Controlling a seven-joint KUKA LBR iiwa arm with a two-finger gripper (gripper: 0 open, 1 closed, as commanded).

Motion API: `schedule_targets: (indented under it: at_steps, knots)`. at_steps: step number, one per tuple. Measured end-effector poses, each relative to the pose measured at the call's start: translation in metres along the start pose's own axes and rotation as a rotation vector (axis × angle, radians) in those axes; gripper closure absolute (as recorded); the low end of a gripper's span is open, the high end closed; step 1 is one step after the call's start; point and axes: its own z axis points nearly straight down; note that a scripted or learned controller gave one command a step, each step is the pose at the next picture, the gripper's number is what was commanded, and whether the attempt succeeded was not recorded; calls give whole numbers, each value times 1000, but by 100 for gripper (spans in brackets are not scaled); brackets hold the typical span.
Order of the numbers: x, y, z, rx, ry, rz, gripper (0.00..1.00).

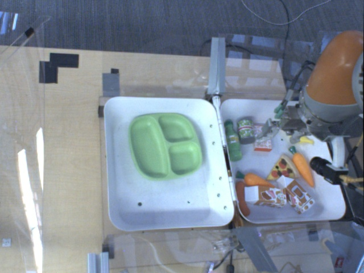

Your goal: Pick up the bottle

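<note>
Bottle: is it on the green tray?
No. The bottle lies in the right bin by its left wall; the green tray sits in the left bin.

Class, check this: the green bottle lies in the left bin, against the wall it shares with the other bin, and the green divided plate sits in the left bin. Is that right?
Not quite. The camera view shows the green bottle in the right bin, along the wall it shares with the left bin. The green divided plate does sit in the left bin.
</note>
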Motion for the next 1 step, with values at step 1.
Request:
schedule_targets:
  at_steps: [1]
  knots:
    - [-13, -70, 76, 1, -1, -27, 0]
